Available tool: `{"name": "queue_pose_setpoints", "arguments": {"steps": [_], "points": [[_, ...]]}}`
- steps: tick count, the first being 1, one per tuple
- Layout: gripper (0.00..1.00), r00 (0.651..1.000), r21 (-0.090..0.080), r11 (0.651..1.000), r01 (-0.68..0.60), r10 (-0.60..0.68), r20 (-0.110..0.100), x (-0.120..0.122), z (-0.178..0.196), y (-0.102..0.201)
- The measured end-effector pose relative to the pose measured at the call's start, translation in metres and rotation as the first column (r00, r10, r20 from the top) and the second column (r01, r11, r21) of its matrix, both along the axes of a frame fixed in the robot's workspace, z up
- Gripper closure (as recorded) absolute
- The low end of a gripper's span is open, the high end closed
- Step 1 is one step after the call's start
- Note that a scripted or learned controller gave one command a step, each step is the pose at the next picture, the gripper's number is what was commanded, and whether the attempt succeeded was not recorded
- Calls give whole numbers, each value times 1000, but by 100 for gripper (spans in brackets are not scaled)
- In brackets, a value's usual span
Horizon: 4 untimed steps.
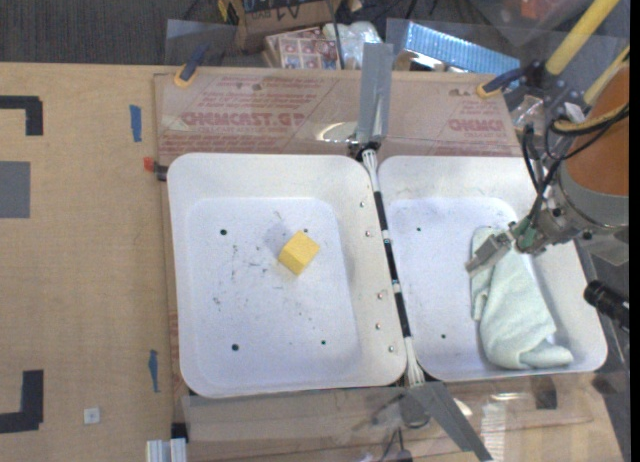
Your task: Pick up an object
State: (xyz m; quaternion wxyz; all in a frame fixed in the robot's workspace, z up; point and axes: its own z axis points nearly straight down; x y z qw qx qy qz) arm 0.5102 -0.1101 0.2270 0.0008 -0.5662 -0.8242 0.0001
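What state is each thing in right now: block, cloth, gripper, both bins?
Yellow block: lying loose near the middle of the left bin, untouched.
Pale cloth: crumpled along the right side of the right bin, its upper end lifted.
Gripper: down in the right bin, fingers pinching the cloth's upper end.

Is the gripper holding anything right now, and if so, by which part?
Cannot be told. The gripper sits at the top left corner of the towel in the right bin, touching it, but a grip isn't visible.
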Motion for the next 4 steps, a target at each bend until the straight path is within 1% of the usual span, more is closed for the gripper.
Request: {"name": "queue_pose_setpoints", "arguments": {"steps": [1,2,3,4], "points": [[100,1000,-2,1000,3,-3,6,1,11,-2],[100,947,-1,947,320,-320,-2,-6,-43,64],[100,1000,-3,1000,-24,24,7,5,-17,-15],[100,968,-4,968,-251,251,7,4,97,42]]}}
